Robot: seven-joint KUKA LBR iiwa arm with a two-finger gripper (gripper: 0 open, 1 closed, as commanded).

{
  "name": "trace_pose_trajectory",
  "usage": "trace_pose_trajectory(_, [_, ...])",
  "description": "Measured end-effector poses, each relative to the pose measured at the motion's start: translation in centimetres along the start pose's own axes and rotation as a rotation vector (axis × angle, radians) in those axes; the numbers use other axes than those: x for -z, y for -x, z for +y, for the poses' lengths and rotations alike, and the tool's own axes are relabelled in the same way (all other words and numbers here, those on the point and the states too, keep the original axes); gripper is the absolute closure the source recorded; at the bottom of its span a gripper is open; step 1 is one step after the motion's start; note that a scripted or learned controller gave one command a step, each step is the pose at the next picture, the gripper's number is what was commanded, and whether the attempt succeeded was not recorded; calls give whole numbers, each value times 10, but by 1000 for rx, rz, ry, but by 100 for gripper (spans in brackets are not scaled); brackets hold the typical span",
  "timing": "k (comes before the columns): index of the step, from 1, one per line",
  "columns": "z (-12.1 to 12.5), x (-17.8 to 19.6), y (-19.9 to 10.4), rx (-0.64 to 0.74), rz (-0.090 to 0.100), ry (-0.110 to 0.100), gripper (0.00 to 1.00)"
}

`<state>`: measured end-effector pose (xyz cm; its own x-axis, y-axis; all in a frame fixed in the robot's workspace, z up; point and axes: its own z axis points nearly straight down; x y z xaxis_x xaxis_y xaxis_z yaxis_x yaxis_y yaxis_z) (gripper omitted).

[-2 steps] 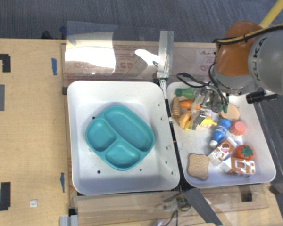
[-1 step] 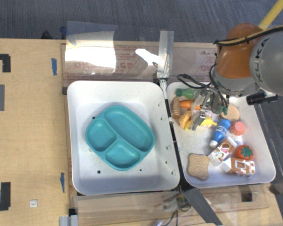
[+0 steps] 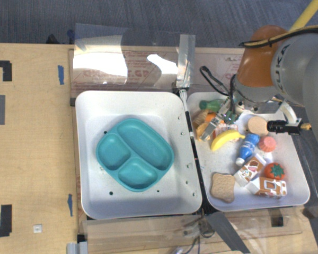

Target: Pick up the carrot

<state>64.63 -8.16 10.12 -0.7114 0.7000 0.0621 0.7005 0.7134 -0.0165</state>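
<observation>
Reaching into right bin [image 3: 302, 187], hand [image 3: 218, 121] over carrot [image 3: 203, 128]; finger state unclear

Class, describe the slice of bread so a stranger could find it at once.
Start at the right bin, the one crowded with toy food. At its near left corner lies the slice of bread, flat and tan-brown, apart from the colourful cartons beside it.

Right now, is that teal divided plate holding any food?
Empty. The teal divided plate in the left bin shows three bare compartments.
</observation>
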Motion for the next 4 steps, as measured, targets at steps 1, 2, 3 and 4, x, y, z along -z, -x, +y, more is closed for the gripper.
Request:
trace_pose_trajectory(1, [-2,13,11,-5,-50,12,100])
trace_pose_trajectory(2, [-6,87,-91,-243,-62,31,100])
trace_pose_trajectory(3, [10,235,-103,-64,-72,29,100])
trace_pose_trajectory(4, [-72,175,-103,144,-62,10,100])
